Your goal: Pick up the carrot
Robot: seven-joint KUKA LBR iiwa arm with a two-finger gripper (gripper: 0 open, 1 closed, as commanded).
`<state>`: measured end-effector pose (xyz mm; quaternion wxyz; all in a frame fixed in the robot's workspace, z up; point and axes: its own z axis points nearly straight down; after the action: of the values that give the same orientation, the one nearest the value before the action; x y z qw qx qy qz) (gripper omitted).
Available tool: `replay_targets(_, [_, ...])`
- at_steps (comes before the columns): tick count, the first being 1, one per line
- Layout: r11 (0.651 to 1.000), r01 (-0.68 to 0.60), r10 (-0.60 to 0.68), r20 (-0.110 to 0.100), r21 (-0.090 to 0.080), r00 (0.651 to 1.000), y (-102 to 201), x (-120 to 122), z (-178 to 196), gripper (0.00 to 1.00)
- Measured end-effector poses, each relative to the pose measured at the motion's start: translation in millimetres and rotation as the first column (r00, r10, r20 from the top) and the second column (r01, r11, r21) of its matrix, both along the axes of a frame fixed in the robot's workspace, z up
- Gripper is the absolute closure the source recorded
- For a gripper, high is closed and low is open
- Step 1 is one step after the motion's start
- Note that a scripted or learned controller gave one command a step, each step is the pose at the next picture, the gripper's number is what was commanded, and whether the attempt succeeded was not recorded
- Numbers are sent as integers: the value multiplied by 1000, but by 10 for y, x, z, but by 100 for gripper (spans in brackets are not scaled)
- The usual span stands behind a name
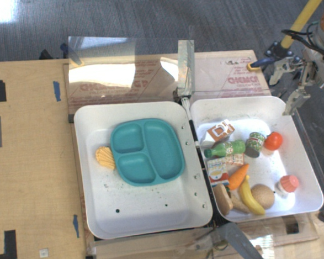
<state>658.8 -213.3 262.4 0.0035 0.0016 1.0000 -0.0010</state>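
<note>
carrot point(238, 175) — right bin point(298, 144), beside banana point(249, 195)

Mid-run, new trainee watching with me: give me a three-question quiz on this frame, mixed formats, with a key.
1. True or false: the carrot lies in the right bin.
2. Multiple choice: what touches the carrot's lower end? A) the banana B) a shell C) the teal plate
3. Fill in: the gripper is above the right bin's ____ corner in the camera view.

Key: 1 true; 2 A; 3 upper right.
</note>
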Motion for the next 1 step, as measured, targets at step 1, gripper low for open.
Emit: replay_targets(1, [1000,-19,19,33,-5,999,327,-18,-1388,0])
